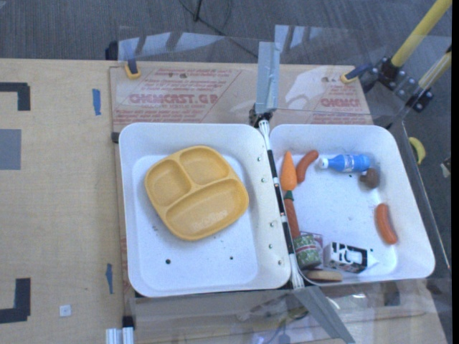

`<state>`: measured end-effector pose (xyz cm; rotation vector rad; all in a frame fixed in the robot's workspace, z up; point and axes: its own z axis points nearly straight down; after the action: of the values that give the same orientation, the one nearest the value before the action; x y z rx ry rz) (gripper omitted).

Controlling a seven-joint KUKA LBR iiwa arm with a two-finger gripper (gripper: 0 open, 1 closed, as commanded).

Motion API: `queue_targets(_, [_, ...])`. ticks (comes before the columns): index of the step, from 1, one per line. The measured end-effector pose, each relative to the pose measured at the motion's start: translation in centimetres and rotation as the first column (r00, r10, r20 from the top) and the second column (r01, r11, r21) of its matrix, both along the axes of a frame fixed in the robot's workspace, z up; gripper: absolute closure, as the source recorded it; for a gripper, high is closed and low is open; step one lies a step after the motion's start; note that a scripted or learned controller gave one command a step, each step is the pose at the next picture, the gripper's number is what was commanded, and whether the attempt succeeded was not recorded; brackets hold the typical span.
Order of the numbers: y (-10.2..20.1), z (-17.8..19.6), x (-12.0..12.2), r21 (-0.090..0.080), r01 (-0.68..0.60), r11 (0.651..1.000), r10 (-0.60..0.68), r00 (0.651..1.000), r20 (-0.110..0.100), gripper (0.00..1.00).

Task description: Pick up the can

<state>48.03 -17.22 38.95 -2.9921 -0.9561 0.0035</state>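
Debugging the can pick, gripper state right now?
Gripper: not in frame, so its state cannot be told. The can lies in the right bin, nothing gripping it.

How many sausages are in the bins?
2. One sausage lies near the top of the right bin, beside the carrot. The other sausage lies by that bin's right wall. More could hide under the clutter at the bottom.

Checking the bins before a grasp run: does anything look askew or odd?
Only mildly: the can is crammed into the right bin's near-left corner, apparently leaning against the wall; the blue bottle lies on its side.
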Motion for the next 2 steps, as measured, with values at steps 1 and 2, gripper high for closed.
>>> queue_targets(1, [9.9, -8.6, -0.1, 0.002, -0.065, 0.998, 0.065, 0.998, -0.002, 1.00])
queue_targets(2, [6.8, -14.0, -0.2, 0.001, 0.242, 0.970, -0.242, 0.970, -0.004, 1.00])
